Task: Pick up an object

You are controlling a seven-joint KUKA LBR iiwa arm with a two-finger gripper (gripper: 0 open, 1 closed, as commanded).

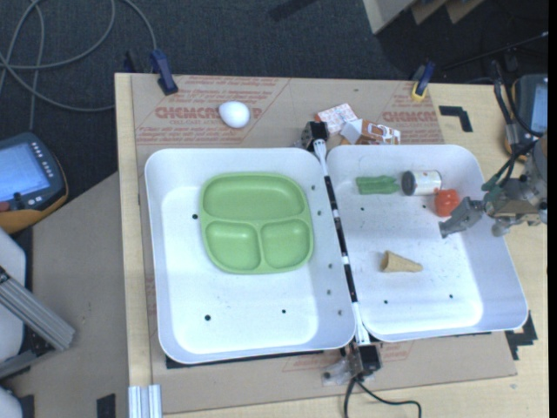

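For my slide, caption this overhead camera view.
Gripper above right bin near orange object; green divided plate in left bin.

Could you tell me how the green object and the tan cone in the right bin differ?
The green object is green and oblong; the tan cone is tan and tapers to a point. The green object lies near the bin's far edge, the tan cone nearer its middle. Both lie flat in the right bin.

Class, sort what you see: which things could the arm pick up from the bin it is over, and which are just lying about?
For the job: gripper, orange piece, green piece, white cylinder, tan cone.

Lying about: green divided tray, white egg, wrappers, blue clamps.
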